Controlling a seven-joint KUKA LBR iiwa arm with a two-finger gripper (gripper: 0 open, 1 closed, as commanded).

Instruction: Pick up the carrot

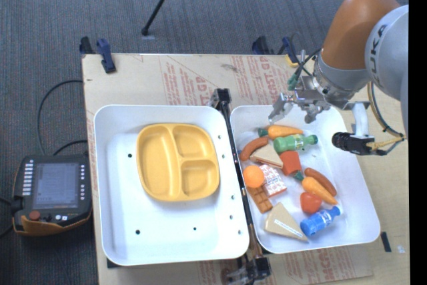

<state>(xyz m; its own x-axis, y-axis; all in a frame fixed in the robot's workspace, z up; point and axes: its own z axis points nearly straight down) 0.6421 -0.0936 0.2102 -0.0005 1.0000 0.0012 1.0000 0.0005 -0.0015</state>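
Above the far edge of the right bin (pixel 363 207), my gripper (pixel 298 108) hangs spread and empty, and I judge it could grab the green bottle (pixel 293 142) touching the carrot (pixel 283 131) instead.

The two bins, left (pixel 113 210) and right (pixel 360 210), look like smooth white plastic with a faint sheen. In the left bin, the yellow divided plate (pixel 178 161) is matt plastic. Beside it in the right bin, the carrot (pixel 285 131) and the green bottle (pixel 293 142) appear as glossy toy plastic. The bench top (pixel 173 77) under the bins is dull printed cardboard, and the floor (pixel 67 10) around the bench is rough grey carpet.
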